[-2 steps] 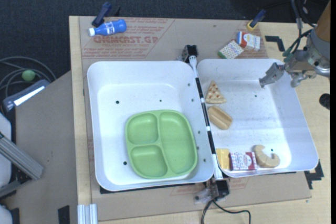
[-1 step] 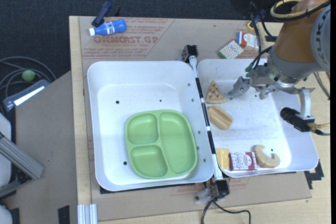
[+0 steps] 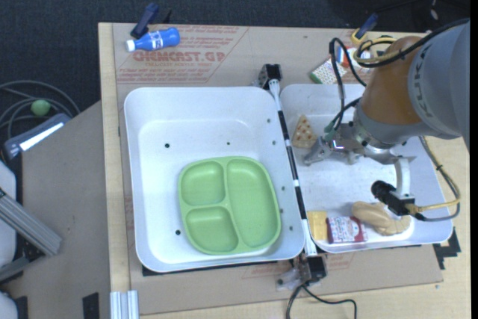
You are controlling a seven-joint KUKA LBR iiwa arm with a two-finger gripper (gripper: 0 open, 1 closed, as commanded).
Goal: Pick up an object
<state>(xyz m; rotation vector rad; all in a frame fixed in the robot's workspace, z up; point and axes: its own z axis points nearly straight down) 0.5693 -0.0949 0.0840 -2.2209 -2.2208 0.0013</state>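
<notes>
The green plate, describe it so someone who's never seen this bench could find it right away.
Two white bins sit side by side; take the left bin, away from the arm. The green plate lies flat toward its near edge. It is pale green, rounded, split into three compartments, and the one green thing in either bin.

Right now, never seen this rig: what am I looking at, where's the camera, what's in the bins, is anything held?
One fixed camera looks down at a slant on a bench with two shallow white bins. The grey arm with an orange band is a KUKA robot reaching in from the right; its gripper hangs over the right bin. The left bin holds a green divided tray. The right bin holds a pizza-slice toy, a red-and-yellow packet and a tan bread-like object. I see nothing between the fingers, so nothing is held as far as I can tell.
</notes>
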